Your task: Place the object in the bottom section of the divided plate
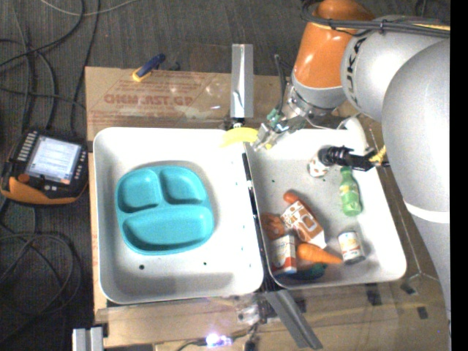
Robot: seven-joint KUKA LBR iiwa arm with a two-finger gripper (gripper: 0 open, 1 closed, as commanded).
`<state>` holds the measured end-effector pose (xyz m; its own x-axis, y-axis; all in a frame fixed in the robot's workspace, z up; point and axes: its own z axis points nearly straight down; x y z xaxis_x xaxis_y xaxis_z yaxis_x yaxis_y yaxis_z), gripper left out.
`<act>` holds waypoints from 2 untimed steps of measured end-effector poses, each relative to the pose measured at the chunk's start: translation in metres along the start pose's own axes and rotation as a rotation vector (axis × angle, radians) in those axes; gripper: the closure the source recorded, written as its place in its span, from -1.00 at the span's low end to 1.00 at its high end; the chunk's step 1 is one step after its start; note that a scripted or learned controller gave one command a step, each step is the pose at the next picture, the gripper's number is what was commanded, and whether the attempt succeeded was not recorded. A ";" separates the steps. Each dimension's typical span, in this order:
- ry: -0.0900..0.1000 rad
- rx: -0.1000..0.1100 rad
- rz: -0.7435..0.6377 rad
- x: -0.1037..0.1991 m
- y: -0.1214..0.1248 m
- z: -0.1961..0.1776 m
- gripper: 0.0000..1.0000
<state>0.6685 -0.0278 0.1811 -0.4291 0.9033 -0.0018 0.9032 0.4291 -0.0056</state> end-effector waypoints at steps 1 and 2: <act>0.004 -0.001 -0.190 0.095 -0.002 0.000 1.00; 0.006 0.002 -0.221 0.156 -0.128 0.001 1.00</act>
<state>0.4861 0.0587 0.1803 -0.6168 0.7871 0.0052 0.7871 0.6168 -0.0068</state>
